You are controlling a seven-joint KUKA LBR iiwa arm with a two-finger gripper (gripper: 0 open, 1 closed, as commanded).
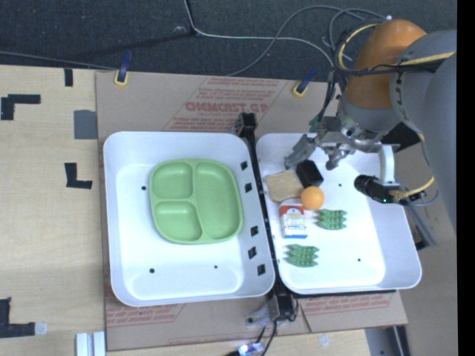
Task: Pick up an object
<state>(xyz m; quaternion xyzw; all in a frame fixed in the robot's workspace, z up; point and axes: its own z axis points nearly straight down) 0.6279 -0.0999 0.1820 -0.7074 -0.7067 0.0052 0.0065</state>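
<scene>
Take the small round orange ball [312, 198] in the right-hand shallow white bin [371, 269] as your landmark.

Just above it, touching or nearly so, lies a small black block [308, 173], long axis tilted, running up-left to down-right. The arm's two-finger tool [320, 152] hangs right over the block's upper end, its grey fingers [298, 150] splayed apart; you see nothing gripped between them.

Left of the ball, a tan flat slice like bread [282, 186] rests by the bin's inner wall. Below-left of the ball, a small white carton with a red top and blue print [294, 221] lies with its long axis up-down; the print is too small to read. Right-below the ball, a green pea pod [332, 219] lies crosswise; a second green pod [302, 254] lies further down, also crosswise.

Well left of the ball, the other white bin [126, 258] holds a light green three-compartment plastic plate [196, 200].

The brown cardboard sheet [223, 102] on the table reads "CHEMCAST GP" in red.
</scene>
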